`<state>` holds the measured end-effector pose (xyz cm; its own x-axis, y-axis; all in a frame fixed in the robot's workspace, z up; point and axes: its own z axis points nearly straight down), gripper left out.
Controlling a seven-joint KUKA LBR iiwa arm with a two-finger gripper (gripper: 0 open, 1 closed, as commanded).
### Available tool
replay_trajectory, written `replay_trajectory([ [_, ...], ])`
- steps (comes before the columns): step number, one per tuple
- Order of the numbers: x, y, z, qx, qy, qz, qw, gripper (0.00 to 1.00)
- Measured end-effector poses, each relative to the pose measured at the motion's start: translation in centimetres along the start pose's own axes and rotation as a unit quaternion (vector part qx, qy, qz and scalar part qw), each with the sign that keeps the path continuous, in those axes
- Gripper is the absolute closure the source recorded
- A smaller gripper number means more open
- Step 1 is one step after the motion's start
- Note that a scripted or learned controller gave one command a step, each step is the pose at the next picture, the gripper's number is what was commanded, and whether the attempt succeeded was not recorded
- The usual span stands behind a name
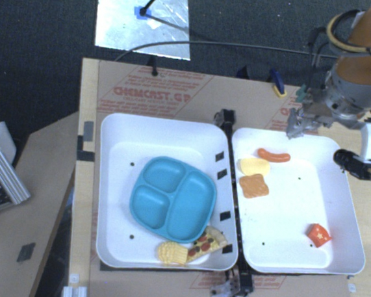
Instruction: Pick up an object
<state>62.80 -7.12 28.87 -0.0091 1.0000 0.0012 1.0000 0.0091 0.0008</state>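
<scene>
In the right bin [336, 211] lie a red-orange sausage [273, 156], a pale yellow slice [253, 166], a brown toast piece [254, 186] and a small red block [319, 235]. My gripper [296, 128] hangs above the bin's far rim, up and to the right of the sausage, touching none of these. Nothing shows between its fingers.
The left bin [113, 190] holds a blue divided plate [172, 198], with a yellow corn piece [171, 252] and a pizza slice [207, 242] at its near edge. A black clip [226, 118] sits where the bins meet. A foil sheet [144, 16] lies beyond the bench.
</scene>
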Motion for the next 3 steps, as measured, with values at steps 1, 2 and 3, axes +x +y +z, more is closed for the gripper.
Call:
replay_trajectory([
  [1, 6.0, -0.3, 2.0, 0.000, 0.000, -0.001, 1.0000, 1.00],
  [2, 10.7, -0.8, 2.5, 0.000, 0.000, 0.000, 1.0000, 1.00],
  [3, 15.9, -0.8, 5.2, 0.001, 0.000, 0.000, 1.0000, 1.00],
])
